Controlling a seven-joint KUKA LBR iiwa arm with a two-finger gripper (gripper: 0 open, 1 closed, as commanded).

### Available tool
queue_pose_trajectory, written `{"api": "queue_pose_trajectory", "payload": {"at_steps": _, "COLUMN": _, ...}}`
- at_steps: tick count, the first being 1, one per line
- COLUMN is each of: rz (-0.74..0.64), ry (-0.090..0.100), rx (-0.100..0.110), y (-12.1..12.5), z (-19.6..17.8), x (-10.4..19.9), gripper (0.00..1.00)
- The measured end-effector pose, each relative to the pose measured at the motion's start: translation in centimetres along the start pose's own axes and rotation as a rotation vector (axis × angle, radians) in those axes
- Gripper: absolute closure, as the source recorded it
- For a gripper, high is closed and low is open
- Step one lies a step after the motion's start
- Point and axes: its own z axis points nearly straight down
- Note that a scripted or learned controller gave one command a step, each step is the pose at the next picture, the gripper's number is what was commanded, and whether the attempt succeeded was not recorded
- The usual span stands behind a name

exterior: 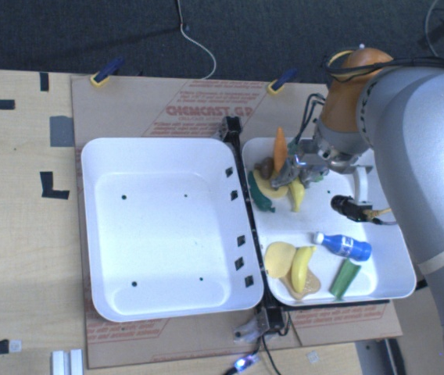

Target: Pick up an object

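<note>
The tool (298, 172) sits low over the far left part of the right bin (394, 256), in a cluster of an orange carrot-like piece (280, 148), a dark green item (261, 198) and a small yellow piece (295, 197); whether it grips anything I cannot tell; a blue bottle (345, 246) lies toward the near right corner, a green cylinder (344, 278) and a banana (301, 266) along the near edge; the left bin (97, 209) adjoins it on the tabletop (19, 209).
</note>
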Motion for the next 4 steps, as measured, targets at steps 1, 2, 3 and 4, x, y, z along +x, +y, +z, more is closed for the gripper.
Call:
{"api": "queue_pose_trajectory", "payload": {"at_steps": 1, "rz": -0.004, "ry": 0.000, "rx": -0.042, "y": 0.9, "z": -8.4, "x": 3.8, "gripper": 1.00}}
{"api": "queue_pose_trajectory", "payload": {"at_steps": 2, "rz": -0.008, "ry": 0.002, "rx": -0.035, "y": -0.6, "z": -10.3, "x": 11.8, "gripper": 1.00}}
{"api": "queue_pose_trajectory", "payload": {"at_steps": 3, "rz": -0.006, "ry": 0.002, "rx": -0.030, "y": -7.7, "z": -12.2, "x": 17.4, "gripper": 1.00}}
{"api": "queue_pose_trajectory", "payload": {"at_steps": 4, "rz": -0.007, "ry": 0.002, "rx": -0.035, "y": -10.9, "z": -16.5, "x": 22.1, "gripper": 1.00}}
